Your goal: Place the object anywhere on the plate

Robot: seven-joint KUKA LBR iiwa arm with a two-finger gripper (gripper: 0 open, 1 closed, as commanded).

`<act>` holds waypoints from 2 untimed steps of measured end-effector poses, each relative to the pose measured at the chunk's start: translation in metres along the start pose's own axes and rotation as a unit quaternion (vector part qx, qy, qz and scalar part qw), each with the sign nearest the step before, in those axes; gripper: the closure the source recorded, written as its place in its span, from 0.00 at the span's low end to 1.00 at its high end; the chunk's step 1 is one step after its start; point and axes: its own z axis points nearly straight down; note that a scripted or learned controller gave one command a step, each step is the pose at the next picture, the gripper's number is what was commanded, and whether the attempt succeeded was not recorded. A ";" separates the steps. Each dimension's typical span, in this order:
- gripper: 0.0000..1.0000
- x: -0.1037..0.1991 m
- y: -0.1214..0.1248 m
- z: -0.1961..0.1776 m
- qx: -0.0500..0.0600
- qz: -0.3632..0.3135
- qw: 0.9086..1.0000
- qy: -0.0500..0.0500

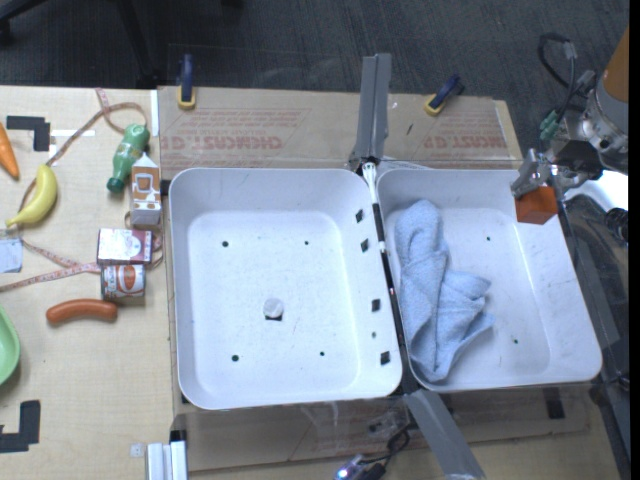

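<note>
**End effector with orange block at right bin's edge**

End effector [535, 180] at 3 o'clock, over right bin [560, 363] rim; opening can't be judged. Orange block [537, 206] just below it, touching or gripped unclear; blocky, no clear long axis. Blue towel [435, 288] crumpled in right bin, lying 12-to-6. Small white piece [273, 310] in left bin [200, 368].

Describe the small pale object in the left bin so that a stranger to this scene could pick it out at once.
Start at the left bin, the one of the two white bins without the blue towel. On its floor, slightly below centre, lies a small pale object. It is the one loose item there; the dark specks around it are marks in the bin floor.
</note>
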 end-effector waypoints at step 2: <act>1.00 -0.075 -0.052 -0.114 0.000 -0.135 0.991 0.000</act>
